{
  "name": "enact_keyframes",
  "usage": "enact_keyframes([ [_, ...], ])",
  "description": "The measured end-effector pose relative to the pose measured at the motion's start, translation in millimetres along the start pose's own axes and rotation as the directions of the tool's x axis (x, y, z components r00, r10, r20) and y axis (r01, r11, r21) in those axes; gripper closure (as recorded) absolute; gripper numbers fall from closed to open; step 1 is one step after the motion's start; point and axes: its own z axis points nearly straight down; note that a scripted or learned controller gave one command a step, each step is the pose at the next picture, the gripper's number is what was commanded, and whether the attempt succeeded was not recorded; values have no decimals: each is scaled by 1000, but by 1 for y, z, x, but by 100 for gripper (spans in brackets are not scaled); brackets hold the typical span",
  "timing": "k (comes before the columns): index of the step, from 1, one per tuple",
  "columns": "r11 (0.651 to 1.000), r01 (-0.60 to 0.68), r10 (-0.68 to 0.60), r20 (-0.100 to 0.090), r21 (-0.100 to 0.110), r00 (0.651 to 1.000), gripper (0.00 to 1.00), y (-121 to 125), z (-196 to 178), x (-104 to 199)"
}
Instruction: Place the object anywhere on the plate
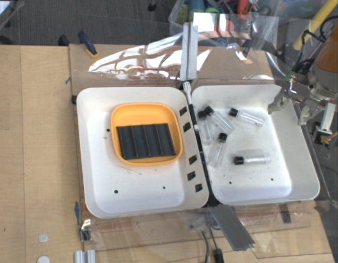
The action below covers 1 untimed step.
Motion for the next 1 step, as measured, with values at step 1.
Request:
enact_keyframes([
  [1,987,161,-161,1,-3,987,0,34,-57,12],
])
